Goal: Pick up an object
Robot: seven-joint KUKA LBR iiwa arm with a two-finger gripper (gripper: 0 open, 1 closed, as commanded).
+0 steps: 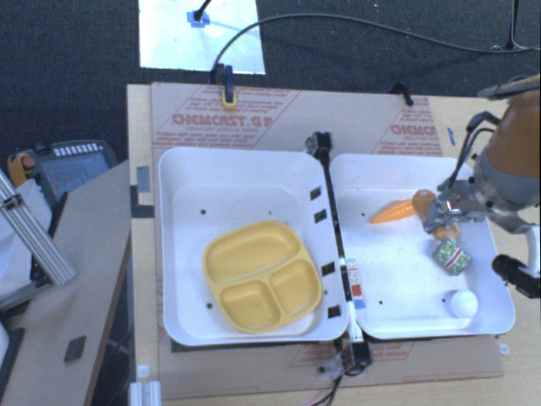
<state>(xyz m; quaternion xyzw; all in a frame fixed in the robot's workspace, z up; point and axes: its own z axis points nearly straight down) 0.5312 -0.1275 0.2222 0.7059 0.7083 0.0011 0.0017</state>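
— Carrot (396, 212), that orange toy one, lies in the right bin (397, 311), up in the far half, its tip pointing toward the divider between the two bins and its thick end toward the arm.

— And the gripper (441, 216)?

— It sits right at the carrot's thick end, low over the right bin, close to the bin's right wall. The arm (516, 155) comes in from the right, orange band above the wrist. Whether the jaws are apart or together I cannot tell from here; the metal parts blur into the carrot's end, and I cannot say it is held.

— What else is in that bin?

— A small green and white crumpled packet (452, 256), just nearer to us than the gripper, close to it but apart from the carrot. Then a white ball (462, 303) in the near right corner, well apart from the carrot.

— The left bin?

— The left bin (245, 180) holds a yellow divided tray (262, 275), three compartments, lying flat in the near half and turned a little askew. Nothing lies in its compartments.

— And underneath?

— Both bins rest side by side on a cardboard sheet (254, 117) with red lettering, laid on the surface (84, 252). A black cable (338, 24) curves across the dark floor beyond, down to a yellow clamp (228, 98) at the sheet's far edge.
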